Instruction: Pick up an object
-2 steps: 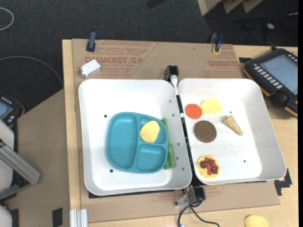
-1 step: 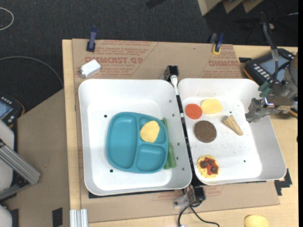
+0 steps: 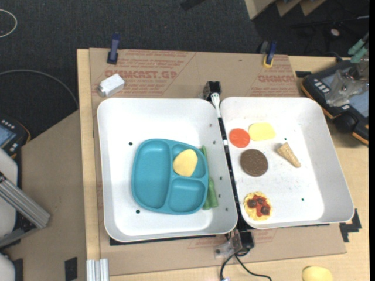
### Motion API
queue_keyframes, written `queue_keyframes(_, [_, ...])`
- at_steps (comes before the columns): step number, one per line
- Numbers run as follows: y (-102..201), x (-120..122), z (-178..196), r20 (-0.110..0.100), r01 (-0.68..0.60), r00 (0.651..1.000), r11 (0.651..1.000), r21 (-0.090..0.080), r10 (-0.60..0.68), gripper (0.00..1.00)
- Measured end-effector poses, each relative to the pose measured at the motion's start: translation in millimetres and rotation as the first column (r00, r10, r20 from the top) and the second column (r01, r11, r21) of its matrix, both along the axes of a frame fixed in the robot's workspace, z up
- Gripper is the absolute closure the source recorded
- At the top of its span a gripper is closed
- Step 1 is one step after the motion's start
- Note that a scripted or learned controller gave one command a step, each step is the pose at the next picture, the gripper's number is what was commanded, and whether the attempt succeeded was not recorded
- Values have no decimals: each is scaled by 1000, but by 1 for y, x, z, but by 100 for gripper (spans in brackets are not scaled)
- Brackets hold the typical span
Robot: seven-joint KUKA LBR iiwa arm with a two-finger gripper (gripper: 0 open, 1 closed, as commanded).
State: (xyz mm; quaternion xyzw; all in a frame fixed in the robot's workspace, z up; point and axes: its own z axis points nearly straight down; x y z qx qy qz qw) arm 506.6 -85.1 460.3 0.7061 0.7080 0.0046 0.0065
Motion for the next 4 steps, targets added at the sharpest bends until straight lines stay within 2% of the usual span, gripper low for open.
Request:
queue_keyframes(1, [24,-28,81,-3,-1,1000,1000,2,1,100])
queue_keyframes(2, [69,-29,-120,-35,1,999,1000,4,0,100])
queue_keyframes(3, [122,-10,65,7,-4,1000,1000,6,4,100])
queue_keyframes(4, [136,-29,-85,-33,3,999,1000,1,-3,100])
